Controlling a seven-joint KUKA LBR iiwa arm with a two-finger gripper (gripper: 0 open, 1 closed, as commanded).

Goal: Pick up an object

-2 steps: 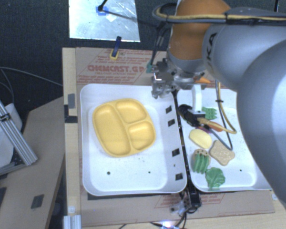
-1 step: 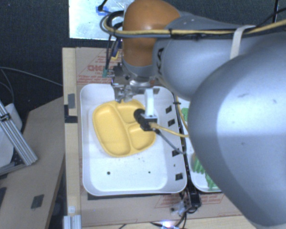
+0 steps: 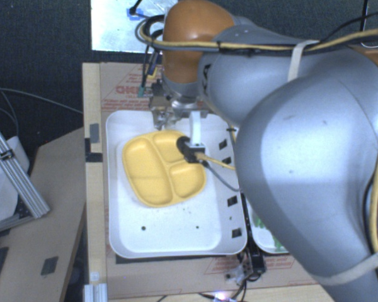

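- From my remote station, the camera view showed the arm (image 3: 302, 137) reaching in from the right, its grey bulk covering most of the right side of the picture.
- The orange band (image 3: 192, 33) above the wrist sat over the far edge of the left bin (image 3: 170, 238).
- The gripper (image 3: 164, 121) hung below that band, at the far rim of the yellow tray (image 3: 162, 168), pointing down toward it.
- I could not tell how the pincer stood, nor whether it had hold of anything; that part was small and blurred from my seat.
- The yellow tray, a divided plate with three compartments, lay flat in the far half of the left bin, tilted a little relative to the bin's sides.
- A small black fitting (image 3: 190, 150) with a yellow cable (image 3: 217, 164) running off to the right lay over the tray's right edge.
- The near half of the left bin showed bare white floor with a few dark specks.
- The right bin (image 3: 264, 241) was mostly hidden under the arm; I saw just a sliver of its near-left corner, with something green (image 3: 264, 228) in it that I could not identify.
- Cardboard (image 3: 123, 90) with red print lay beneath the bins, on the bench (image 3: 57, 187).
- A bundle of yellow and black cables (image 3: 148, 33) looped beside the orange band, and a silver sheet (image 3: 116, 17) lay beyond the bench's far edge.
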